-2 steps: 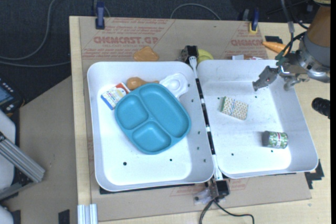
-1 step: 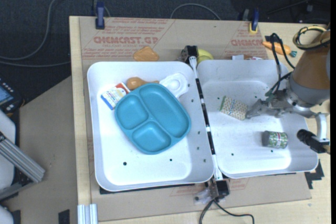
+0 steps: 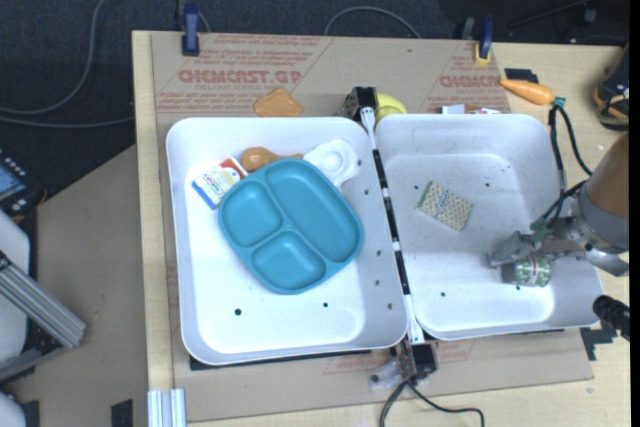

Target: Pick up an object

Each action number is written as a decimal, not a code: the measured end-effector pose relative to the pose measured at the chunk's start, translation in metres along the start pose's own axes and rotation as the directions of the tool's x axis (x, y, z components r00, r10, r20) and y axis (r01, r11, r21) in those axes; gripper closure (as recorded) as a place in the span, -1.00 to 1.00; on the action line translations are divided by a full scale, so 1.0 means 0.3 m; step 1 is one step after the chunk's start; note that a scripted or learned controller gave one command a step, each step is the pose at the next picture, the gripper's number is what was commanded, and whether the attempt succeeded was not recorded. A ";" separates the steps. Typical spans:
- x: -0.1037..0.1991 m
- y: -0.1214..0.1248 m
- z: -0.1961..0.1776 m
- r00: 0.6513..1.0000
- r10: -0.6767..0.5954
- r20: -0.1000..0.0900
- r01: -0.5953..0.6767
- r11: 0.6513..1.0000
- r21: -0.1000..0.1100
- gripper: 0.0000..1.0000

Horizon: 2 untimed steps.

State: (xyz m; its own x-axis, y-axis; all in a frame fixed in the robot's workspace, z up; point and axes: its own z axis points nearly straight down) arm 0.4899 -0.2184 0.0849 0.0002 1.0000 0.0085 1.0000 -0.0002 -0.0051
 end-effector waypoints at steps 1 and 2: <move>0.000 0.012 -0.035 1.000 -0.001 0.006 0.001 1.000 -0.007 1.00; 0.322 0.205 -0.012 1.000 0.001 0.010 0.000 1.000 -0.008 1.00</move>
State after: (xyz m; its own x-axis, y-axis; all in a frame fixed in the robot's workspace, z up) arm 0.5514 -0.1219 0.0890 0.0007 1.0000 -0.0014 1.0000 -0.0007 0.0027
